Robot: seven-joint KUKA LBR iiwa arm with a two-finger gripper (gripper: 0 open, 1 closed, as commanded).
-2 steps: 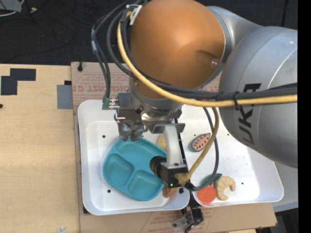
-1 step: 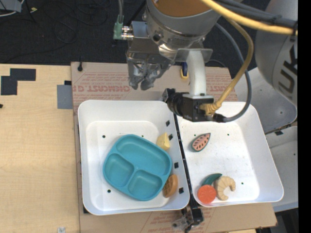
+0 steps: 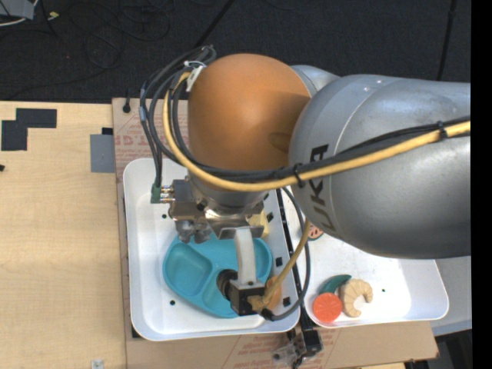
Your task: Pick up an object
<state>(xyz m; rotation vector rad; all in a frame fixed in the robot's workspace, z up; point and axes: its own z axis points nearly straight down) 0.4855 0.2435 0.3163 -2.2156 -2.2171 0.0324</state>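
A teal divided plate (image 3: 188, 271) lies in the left white bin (image 3: 141, 229), towards its front. My gripper (image 3: 217, 229) hangs over the back edge of this plate, low in the bin and mostly hidden beneath the orange wrist band and grey arm. Nothing shows between it and the plate. In the right white bin (image 3: 407, 302), near its front left corner, sit an orange round piece (image 3: 327, 307), a beige croissant-shaped piece (image 3: 357, 295) and a green piece (image 3: 335, 282), close together.
The grey arm (image 3: 384, 167) spans the right bin and hides most of its back half. Left of the bins lies a bare wooden bench top (image 3: 54, 237) with dark grey patches at the back. A cardboard sheet shows under the bins.
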